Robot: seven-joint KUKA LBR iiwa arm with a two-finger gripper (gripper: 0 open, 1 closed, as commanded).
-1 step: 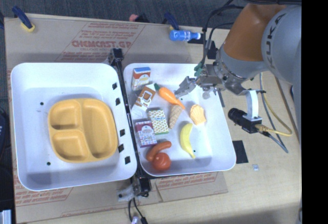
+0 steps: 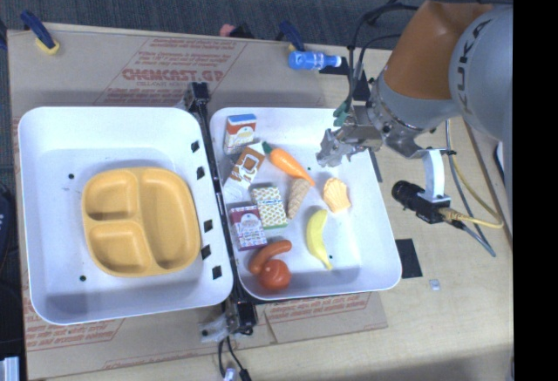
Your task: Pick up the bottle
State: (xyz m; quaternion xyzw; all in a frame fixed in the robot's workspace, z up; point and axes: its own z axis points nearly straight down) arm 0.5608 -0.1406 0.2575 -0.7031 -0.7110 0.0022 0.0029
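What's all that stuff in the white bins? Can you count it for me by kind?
Toy foods (carrot, banana, cone, shell pastry, sausage, tomato): 6
Small cartons and boxes: 4
Yellow divided tray: 1
Total: 11

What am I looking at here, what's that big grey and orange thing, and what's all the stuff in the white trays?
This is one camera looking down at a slant on a workbench. The grey and orange machine on the right is a robot arm; its metal gripper hangs over the right white bin. That bin holds toy food: an orange carrot, a yellow banana, a red tomato and small cartons. The left white bin holds a yellow divided plate. A small blue bottle lies on the cardboard behind the bins.
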